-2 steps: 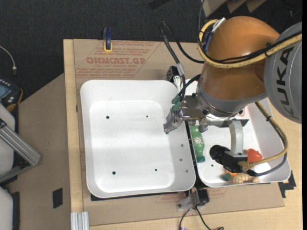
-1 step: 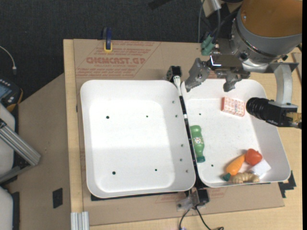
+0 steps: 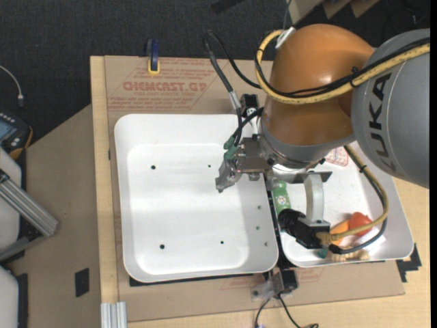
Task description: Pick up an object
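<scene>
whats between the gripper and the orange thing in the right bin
In the camera view: the bins' meeting rims and a green thing, between gripper and orange thing.

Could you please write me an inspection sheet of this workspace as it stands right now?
Surface: two white bins, left bin and right bin, on a printed cardboard sheet.
Job's things: in the right bin, an orange object, a green object and a pink-and-white packet, all partly hidden by the arm.
Clutter: nothing seen.
Gripper: the gripper hangs over the left bin's right side, with no object seen in it.
Cables: a yellow cable crosses the orange band; black cables run to the wrist.
Surroundings: blue clamp at the sheet's far edge; dark floor.
</scene>
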Robot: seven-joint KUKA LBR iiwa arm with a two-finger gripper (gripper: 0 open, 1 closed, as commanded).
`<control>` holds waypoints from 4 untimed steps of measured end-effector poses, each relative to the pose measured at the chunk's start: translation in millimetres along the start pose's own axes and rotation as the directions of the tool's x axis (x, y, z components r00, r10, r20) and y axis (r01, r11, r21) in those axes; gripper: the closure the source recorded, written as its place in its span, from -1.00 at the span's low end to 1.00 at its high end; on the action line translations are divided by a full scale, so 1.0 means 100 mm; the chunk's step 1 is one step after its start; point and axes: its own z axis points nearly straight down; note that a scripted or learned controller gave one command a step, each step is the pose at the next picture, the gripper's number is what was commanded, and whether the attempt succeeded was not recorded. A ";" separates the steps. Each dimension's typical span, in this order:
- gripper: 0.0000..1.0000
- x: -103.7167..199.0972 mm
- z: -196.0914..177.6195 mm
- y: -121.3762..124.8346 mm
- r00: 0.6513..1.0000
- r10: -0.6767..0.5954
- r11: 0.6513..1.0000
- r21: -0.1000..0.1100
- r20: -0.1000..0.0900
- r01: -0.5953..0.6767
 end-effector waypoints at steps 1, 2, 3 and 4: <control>-1.00 0.53 -1.41 0.01 1.000 -0.004 0.999 -0.033 -0.010 0.004; -1.00 0.78 -0.79 0.65 1.000 0.003 1.000 -0.016 -0.003 -0.003; -1.00 1.02 -2.09 0.07 1.000 -0.004 1.000 -0.031 -0.012 0.004; -1.00 1.00 -2.01 0.09 1.000 0.001 1.000 -0.017 -0.003 -0.001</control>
